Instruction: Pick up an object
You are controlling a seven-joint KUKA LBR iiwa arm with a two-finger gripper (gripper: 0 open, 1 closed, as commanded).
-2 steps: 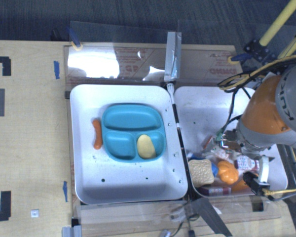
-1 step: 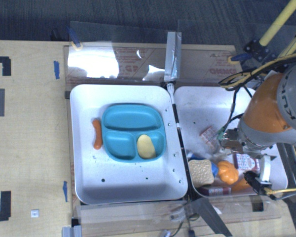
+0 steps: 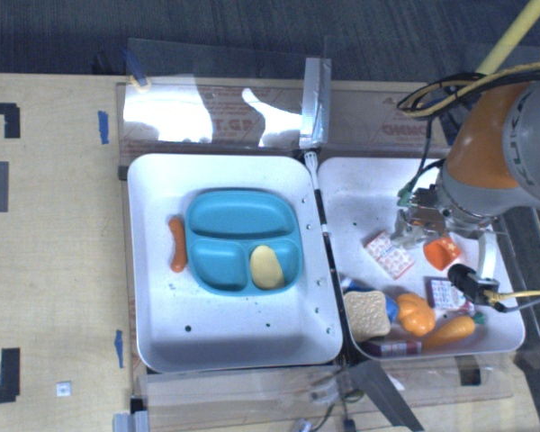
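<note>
While the end effector (image 3: 420,226) hangs low over the right bin (image 3: 360,183), note that you cannot tell its state from this slant; nothing is visibly between its tips. Candidate objects crowd the bin's near half: a patterned card (image 3: 389,254) just beside the tool, an orange piece (image 3: 441,253) on its other side, a tan sponge-like block (image 3: 366,313), an orange fruit shape (image 3: 416,315) and a carrot-like piece (image 3: 452,331) packed close together. Risk, as you should judge it: a descent between card and orange piece could pinch neither, or nudge one aside; the flat card likely offers little to grip; cables trailing near the wrist could snag on the bin wall. Left bin (image 3: 153,268) carries a blue divided tray (image 3: 238,219) with a yellow lump (image 3: 266,267), and an orange stick (image 3: 177,244) beside it. Surface (image 3: 54,241) is pale wood with dark tape marks; floor behind is dark carpet.
</note>
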